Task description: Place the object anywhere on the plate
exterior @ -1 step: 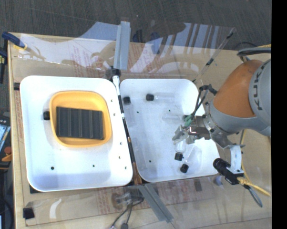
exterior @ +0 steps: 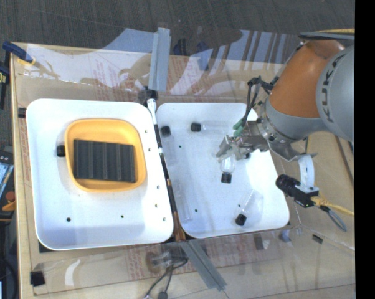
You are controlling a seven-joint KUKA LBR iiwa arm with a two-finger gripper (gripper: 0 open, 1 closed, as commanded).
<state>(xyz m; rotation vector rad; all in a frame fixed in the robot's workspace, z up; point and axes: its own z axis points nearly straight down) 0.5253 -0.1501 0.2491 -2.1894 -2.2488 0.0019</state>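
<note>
One small clear object (exterior: 227, 164) lay in the right bin (exterior: 194, 229), just under the tip of the gripper (exterior: 232, 147) and close enough to look as if it touched. You could not tell from the camera view whether the gripper was open, closed, or gripping the clear object; the glare on the clear plastic and the metal parts hid the detail. You would have found the clear object well apart from the yellow plate (exterior: 103, 127), which sat in the other bin.

Several other items lay in the right bin. A small black block (exterior: 225, 178) sat just below the clear object. A second clear piece (exterior: 250, 201) lay nearer the front right corner, with a black piece (exterior: 240, 219) just beside it. Two more black pieces (exterior: 166, 130) (exterior: 195, 127) rested near the bin's far edge.

You would have seen the left bin (exterior: 100, 220) holding the yellow plate near its centre. A dark ribbed panel (exterior: 105, 159) covered most of the plate's inside. A small black piece (exterior: 60, 151) lay on the bin floor, touching or just beside the plate's left rim.

The arm (exterior: 337, 98) reached in from the right over the right bin's far right corner, its orange band (exterior: 303, 73) uppermost and the gripper pointing left and down toward the bin floor.
</note>
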